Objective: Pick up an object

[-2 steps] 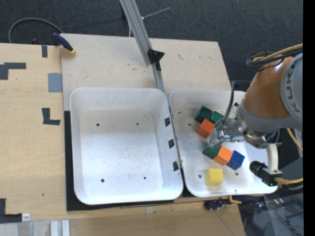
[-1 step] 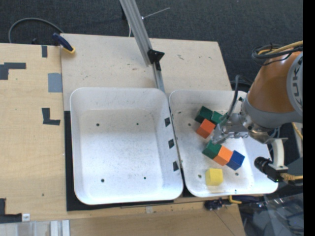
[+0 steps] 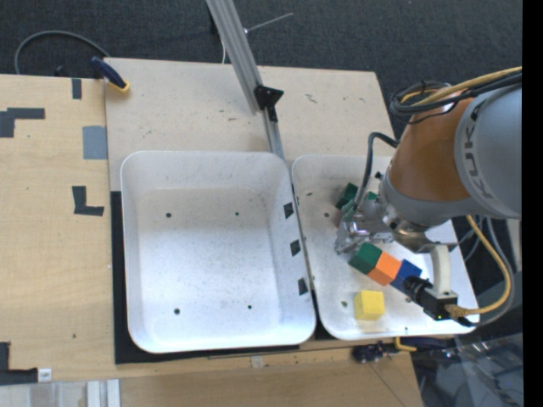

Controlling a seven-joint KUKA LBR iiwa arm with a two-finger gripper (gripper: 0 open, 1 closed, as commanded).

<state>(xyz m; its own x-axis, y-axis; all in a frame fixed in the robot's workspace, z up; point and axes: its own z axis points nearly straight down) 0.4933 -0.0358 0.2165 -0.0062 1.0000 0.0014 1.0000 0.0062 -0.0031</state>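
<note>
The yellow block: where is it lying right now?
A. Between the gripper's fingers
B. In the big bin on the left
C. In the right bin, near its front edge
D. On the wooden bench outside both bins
C. The yellow block sits on the floor of the right bin, close to its near rim, in front of the green, orange and blue blocks and apart from the gripper.
</note>
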